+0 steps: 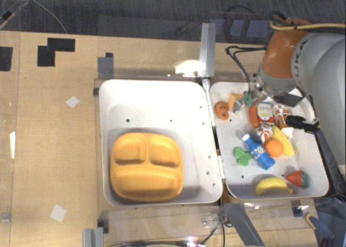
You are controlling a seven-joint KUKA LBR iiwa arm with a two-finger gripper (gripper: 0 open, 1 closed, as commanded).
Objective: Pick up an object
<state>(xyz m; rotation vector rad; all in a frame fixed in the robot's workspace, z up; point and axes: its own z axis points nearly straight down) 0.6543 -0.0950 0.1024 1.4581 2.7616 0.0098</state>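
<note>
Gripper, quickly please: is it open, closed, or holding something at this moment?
Gripper: low over the far part of the right bin, among the toys; open or closed cannot be told, and no object is seen held.

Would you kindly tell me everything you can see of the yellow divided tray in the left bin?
The yellow divided tray looks like smooth moulded plastic with rounded corners. It has three compartments: two smaller ones on the far side and one long one on the near side. It lies flat on the floor of the left bin, in the near half, close to the front wall. Nothing else touches it.

2 white bins [157,92]; 1 yellow tray [146,166]; 1 banana [272,185]; 1 strawberry [297,178]; 1 orange [274,148]; 1 donut [221,109].
</note>
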